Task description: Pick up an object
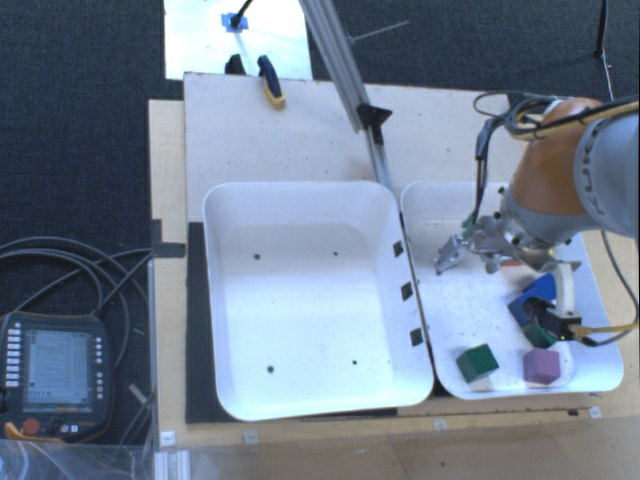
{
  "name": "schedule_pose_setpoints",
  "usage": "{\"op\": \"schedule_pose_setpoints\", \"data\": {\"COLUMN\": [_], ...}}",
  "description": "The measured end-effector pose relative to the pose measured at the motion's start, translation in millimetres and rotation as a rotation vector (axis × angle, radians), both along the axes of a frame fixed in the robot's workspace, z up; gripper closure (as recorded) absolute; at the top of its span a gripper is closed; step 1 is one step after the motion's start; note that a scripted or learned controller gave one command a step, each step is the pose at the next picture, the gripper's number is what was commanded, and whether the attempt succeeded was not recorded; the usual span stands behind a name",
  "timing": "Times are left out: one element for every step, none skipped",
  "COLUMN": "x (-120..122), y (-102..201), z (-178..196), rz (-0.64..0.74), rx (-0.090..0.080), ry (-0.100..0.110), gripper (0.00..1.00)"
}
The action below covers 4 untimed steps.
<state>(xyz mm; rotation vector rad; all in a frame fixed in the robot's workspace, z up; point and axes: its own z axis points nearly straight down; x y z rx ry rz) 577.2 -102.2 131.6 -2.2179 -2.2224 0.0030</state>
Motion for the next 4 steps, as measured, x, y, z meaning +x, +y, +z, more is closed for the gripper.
{"op": "schedule_pose_setpoints", "data": {"x": [2, 3, -3, -1], "y": [0, 1, -3, -4], "z": [14, 58, 106, 150], "rz": [0.002, 0.002, 0.002, 0.003], "rx": [0.0, -0.001, -0.001, -0.001], "ry": [-0.007, -0.009, -0.01, -0.01], "gripper": [1.0, 1.0, 1.0, 1.0]}}
